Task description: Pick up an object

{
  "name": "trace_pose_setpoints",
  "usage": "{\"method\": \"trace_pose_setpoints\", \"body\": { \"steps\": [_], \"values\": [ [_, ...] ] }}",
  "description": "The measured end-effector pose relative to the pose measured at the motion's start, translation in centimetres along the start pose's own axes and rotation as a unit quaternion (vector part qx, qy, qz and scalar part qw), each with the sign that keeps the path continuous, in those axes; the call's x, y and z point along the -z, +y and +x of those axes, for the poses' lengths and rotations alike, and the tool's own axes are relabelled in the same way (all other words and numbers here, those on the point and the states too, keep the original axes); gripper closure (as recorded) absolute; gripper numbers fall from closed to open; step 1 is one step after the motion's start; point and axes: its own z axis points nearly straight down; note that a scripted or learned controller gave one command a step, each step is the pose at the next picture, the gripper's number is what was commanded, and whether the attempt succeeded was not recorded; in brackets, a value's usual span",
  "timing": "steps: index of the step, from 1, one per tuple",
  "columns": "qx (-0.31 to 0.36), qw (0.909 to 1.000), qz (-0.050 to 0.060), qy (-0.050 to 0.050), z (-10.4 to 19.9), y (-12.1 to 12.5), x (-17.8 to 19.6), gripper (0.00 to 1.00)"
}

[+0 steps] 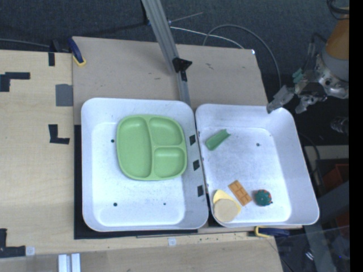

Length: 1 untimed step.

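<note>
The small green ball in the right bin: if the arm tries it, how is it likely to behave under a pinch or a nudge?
The green ball looks round, so it will probably roll away if nudged. It lies apart from the orange waffle piece, near the right bin's front wall, which may stop it. Its rounded surface could squirt out of an off-centre pinch.

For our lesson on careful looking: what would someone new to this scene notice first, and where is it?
First, the green divided plate in the middle of the left bin. Next, the small things in the right bin: a green block near its top left, then a yellow disc, an orange waffle piece and a teal ball along its lower edge.
</note>
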Motion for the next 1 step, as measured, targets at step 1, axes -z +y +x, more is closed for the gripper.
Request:
{"method": "trace_pose_setpoints", "body": {
  "steps": [1],
  "values": [
    [0.000,1.0000,0.000,0.000,-0.01,0.00,0.00,0.00]
  ]
}}
